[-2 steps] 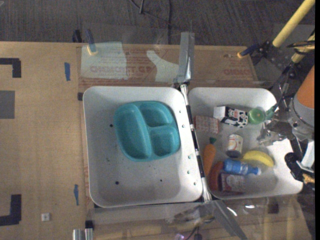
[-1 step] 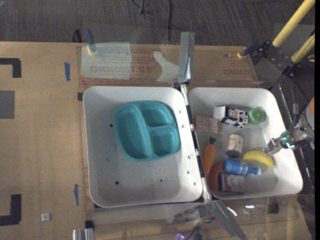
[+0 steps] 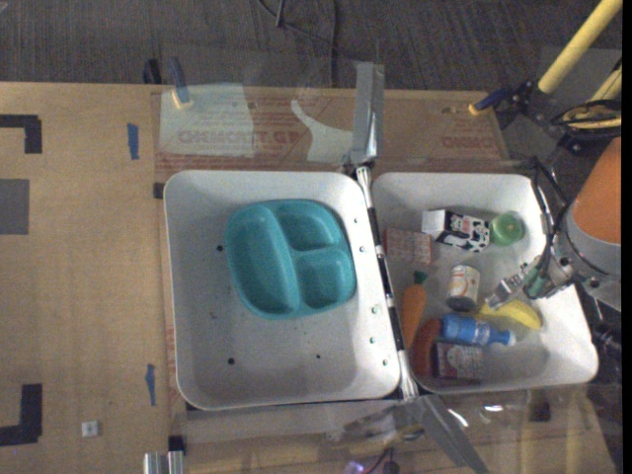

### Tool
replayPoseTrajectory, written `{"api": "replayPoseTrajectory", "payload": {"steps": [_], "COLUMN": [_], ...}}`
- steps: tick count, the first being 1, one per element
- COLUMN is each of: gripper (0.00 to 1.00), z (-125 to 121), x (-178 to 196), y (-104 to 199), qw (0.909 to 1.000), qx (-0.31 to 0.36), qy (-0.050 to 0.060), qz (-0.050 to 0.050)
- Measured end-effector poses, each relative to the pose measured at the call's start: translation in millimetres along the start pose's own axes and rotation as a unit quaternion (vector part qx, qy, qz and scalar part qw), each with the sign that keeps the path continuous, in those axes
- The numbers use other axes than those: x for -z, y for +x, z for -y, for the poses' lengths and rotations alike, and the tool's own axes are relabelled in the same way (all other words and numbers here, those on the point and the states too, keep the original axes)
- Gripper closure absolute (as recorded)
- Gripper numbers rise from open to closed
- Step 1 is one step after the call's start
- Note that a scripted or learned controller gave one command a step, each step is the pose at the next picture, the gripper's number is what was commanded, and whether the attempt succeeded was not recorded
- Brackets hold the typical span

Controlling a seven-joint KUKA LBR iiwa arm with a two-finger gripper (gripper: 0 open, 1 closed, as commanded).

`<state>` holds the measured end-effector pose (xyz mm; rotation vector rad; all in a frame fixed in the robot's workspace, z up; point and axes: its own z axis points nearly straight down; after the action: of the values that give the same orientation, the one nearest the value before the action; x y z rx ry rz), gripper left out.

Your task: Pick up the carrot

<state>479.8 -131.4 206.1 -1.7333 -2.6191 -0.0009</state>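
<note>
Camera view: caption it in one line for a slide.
Gripper hovers over the right bin near the banana, while the carrot lies by the divider; teal tray in left bin.

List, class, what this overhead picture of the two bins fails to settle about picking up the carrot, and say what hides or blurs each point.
1. Gripper: camera view, small and blurred; its state cannot be made out.
2. Arm: cut off by the right edge.
3. Carrot: its lower end meets a dark red item; which overlaps is unclear.
4. Small can: label too small to read.
5. Blue bottle: covers part of the box beneath.
</note>
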Motion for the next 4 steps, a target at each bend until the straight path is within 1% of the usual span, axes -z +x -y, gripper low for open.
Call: {"api": "replayPoseTrajectory", "payload": {"steps": [1,2,3,4], "gripper": [1.00,1.00,1.00,1.00], "z": [3,-3,8,-21], "x": [74,11,-16,-117], "y": [-9,8,-17,-53], "qw": [0.9942,0.9867,0.9996,0.9993], "qx": [-0.108,-0.163,-0.029,0.038], "qy": [-0.002,0.000,0.000,-0.005], "qz": [0.002,0.000,0.000,0.004]}}
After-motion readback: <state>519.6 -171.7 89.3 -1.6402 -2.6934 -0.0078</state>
